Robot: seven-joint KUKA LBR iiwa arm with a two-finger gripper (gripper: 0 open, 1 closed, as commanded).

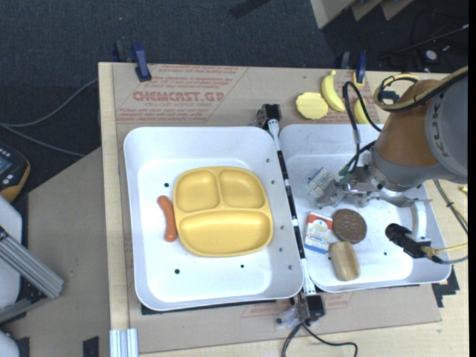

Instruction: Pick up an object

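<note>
A tabletop [186,95] carries two white bins. The left bin [149,274] holds one yellow divided plate [222,211] and one sausage [168,218] beside it. The right bin [387,274] holds a brown disc [349,226], small carton [318,233], tan block [343,260] and wrapper [320,178]. The claw [336,190] hangs there; I cannot tell its state. A banana [332,91] lies behind.

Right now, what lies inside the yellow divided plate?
The yellow divided plate shows three bare compartments. An orange sausage lies outside, beside its left rim. What is under the plate is covered.
</note>
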